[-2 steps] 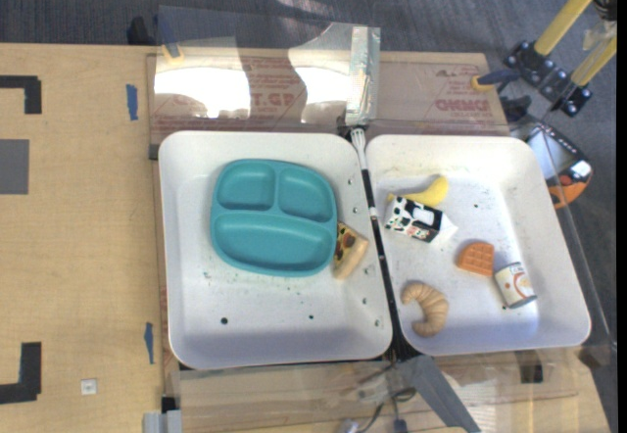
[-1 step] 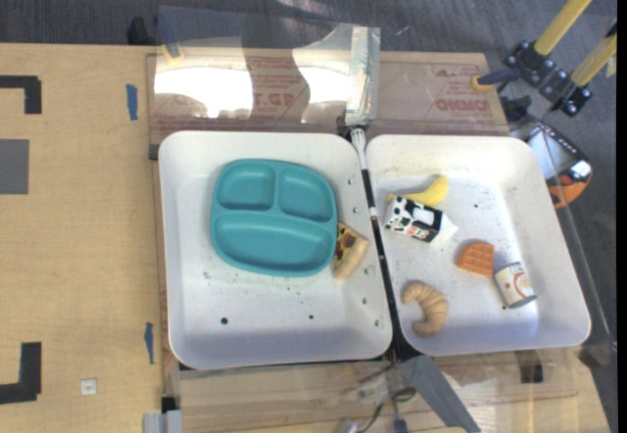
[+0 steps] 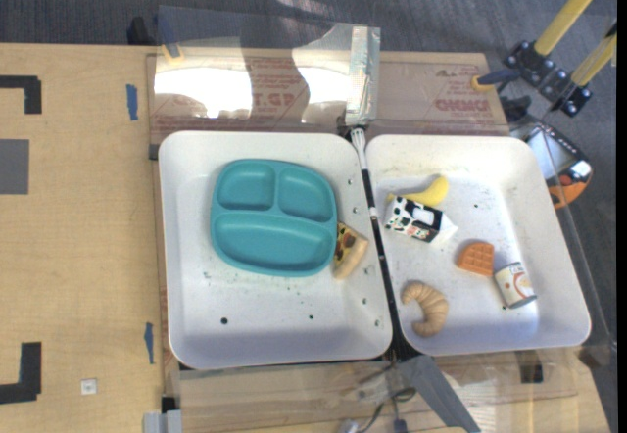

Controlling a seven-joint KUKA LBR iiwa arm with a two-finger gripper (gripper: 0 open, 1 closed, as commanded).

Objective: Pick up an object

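Note:
The right bin (image 3: 549, 225) holds several small items. A black-and-white cow-patterned carton (image 3: 414, 218) lies near the bin's left wall, with a yellow banana-like piece (image 3: 435, 190) touching its upper edge. An orange waffle square (image 3: 476, 258) sits in the middle, and a small white can (image 3: 513, 284) lies on its side to the right. A tan croissant (image 3: 425, 307) rests near the front. In the left bin (image 3: 186, 323) a teal divided plate (image 3: 270, 216) lies flat, with a toy pizza slice (image 3: 348, 248) leaning against its right edge.
A grey and orange part (image 3: 566, 174) sits just outside the right bin's right rim. Yellow stand legs with black clamps (image 3: 549, 78) rise at the upper right. Brown cardboard and a clear plastic sheet (image 3: 294, 83) lie behind the bins.

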